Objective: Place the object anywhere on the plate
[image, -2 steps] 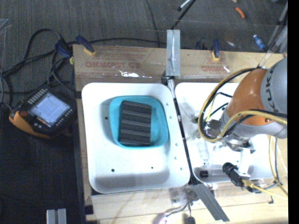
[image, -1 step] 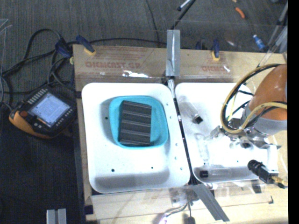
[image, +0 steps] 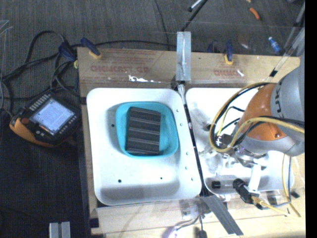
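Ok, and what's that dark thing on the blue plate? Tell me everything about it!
The block is dark grey, nearly black, and roughly rectangular, with a ridged top cut by grooves. It looks matte, maybe plastic or rubber. It lies flat, turned slightly askew, in the middle of the blue plate, which sits in the left bin. The plate's rim shows all around it. Only the plate touches it.

Pale wooden worktop carries two shallow white bins side by side, left bin just beside right bin.
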Robot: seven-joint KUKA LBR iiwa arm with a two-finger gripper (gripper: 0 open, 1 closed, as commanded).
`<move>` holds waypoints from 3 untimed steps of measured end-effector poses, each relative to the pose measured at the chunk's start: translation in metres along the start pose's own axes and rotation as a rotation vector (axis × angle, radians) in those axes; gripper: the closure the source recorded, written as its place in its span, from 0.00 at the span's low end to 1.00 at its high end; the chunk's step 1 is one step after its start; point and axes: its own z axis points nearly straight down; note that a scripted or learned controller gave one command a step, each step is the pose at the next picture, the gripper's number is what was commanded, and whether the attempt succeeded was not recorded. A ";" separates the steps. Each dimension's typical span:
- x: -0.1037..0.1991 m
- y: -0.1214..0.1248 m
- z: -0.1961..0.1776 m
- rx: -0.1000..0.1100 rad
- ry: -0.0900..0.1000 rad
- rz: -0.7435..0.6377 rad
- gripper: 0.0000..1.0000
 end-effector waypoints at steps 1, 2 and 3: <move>-0.042 0.014 -0.198 0.005 0.008 -0.121 0.00; 0.005 0.000 -0.101 0.009 0.010 0.116 0.00; -0.072 0.023 -0.164 0.006 0.007 0.137 0.00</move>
